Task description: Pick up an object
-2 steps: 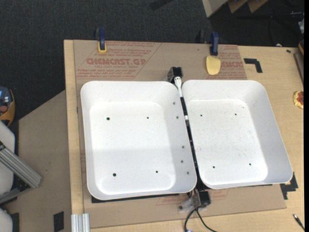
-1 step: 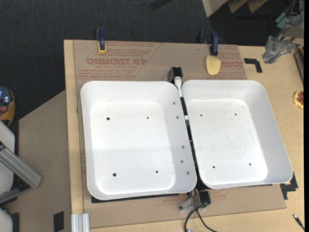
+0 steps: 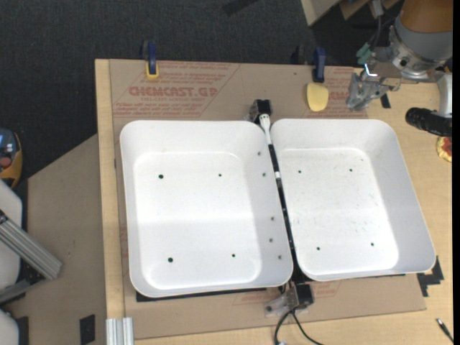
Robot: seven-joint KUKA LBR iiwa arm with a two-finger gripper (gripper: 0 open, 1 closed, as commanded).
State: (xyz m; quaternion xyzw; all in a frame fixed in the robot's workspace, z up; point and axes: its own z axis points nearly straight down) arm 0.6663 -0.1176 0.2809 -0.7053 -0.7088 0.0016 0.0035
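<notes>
My hand (image 3: 364, 90) hangs above the far right corner of the desk (image 3: 79, 192), past the far rim of the right bin (image 3: 410, 192), with the orange-banded wrist rising behind it. Fingers point down toward the board; nothing sits between them, and from this angle I cannot tell whether they are spread or closed. The one loose thing I can see to pick is a small pale yellow object (image 3: 317, 96), lying on the brown board just beyond the far left corner of the right bin, close to my hand on its left but not touching it. It lies outside both bins, below a blue clamp (image 3: 318, 63) that pins the board at the far edge; a second clamp (image 3: 150, 57) holds the far edge further left. The left bin (image 3: 136, 192) and the right bin lie side by side, rims meeting along a dark strip (image 3: 277, 185) down the middle, probably so a thing can be carried from one to the other without crossing bare board. Judgement: the pick is not yet begun. The yellow object lies in a narrow strip between bin rim and clamp, so a descent there leaves little room for fingers. It looks soft and rounded; it may squash or roll off a shallow pinch.
</notes>
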